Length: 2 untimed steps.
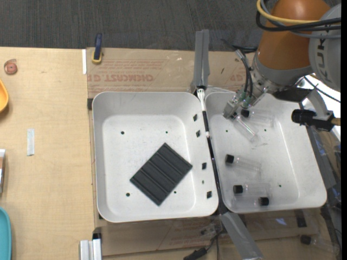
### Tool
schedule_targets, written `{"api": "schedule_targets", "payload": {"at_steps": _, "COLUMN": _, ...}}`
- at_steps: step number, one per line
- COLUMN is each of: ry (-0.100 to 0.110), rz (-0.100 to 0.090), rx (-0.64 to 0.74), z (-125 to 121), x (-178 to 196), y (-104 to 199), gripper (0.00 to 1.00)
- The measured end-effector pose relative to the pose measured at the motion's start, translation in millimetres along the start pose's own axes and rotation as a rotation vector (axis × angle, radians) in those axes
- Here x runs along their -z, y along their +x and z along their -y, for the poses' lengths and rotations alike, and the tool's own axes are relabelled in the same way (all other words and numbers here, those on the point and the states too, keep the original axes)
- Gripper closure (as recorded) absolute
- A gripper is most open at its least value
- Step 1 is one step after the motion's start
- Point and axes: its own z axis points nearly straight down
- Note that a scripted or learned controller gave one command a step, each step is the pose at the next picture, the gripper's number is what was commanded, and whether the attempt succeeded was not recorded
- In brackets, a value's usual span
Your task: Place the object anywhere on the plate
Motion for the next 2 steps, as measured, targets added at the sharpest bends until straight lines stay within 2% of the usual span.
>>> {"api": "schedule_targets", "payload": {"at_steps": 1, "ry": -0.002, "rz": 0.000, "rx": 0.430, "z": -36, "x": 19, "y": 36, "gripper": 1.00}}
{"api": "schedule_targets", "payload": {"at_steps": 2, "ry": 0.002, "rz": -0.002, "rx": 0.036, "z": -77, "x": -23, "y": 75, "gripper": 1.00}}
